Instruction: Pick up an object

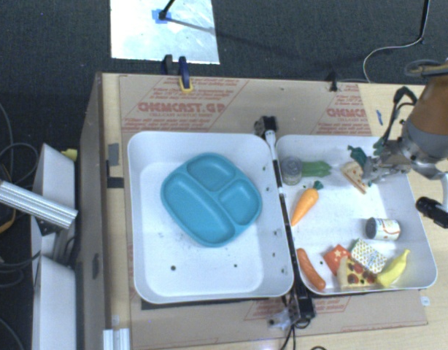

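Note:
My gripper (pixel 371 169) reaches down into the far right part of the right bin (pixel 421 217). It sits right against a tan wedge of bread (pixel 353 174), which lies by the bin's back wall. A small teal piece (pixel 355 152) shows just behind the wedge. An orange carrot (pixel 304 204) lies near the bin's left wall. A green vegetable (pixel 316 168) and a grey can (pixel 291 170) sit in the back left corner. A small white can (pixel 384 229) lies on its side to the right.
At the right bin's front lie a red sausage (pixel 310 269), a pizza slice (pixel 355 273), a yellow banana (pixel 395 268), a red piece (pixel 335 257) and a chequered packet (pixel 368 254). The left bin (pixel 155 268) holds a blue divided plate (pixel 211 198).

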You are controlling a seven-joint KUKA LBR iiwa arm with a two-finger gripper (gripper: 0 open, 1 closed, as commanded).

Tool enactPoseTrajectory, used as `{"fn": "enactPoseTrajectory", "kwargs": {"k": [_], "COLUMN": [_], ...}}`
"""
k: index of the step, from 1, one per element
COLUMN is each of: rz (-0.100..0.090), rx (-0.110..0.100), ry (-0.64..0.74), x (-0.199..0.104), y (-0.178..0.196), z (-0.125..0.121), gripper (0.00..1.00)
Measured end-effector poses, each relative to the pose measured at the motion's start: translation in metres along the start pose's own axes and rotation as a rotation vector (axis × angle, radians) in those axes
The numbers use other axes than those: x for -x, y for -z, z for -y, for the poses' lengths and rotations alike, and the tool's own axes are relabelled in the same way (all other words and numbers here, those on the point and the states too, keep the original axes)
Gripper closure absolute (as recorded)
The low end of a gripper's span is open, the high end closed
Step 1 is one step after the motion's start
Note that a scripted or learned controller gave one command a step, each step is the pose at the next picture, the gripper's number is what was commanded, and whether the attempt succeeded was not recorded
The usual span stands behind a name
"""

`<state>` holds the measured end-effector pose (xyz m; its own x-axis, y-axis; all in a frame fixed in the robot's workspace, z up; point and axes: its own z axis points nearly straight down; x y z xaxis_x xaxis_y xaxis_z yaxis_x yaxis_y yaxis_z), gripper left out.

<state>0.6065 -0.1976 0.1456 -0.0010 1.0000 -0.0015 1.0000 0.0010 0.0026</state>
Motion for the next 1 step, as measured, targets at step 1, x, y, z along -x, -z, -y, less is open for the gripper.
{"fn": "enactPoseTrajectory", "kwargs": {"k": [1], "rz": [-0.001], "rx": [0.001], "ry": [0.003], "x": [-0.0082], "y": [0.0058], "z": [-0.0202], "gripper": [1.00]}}
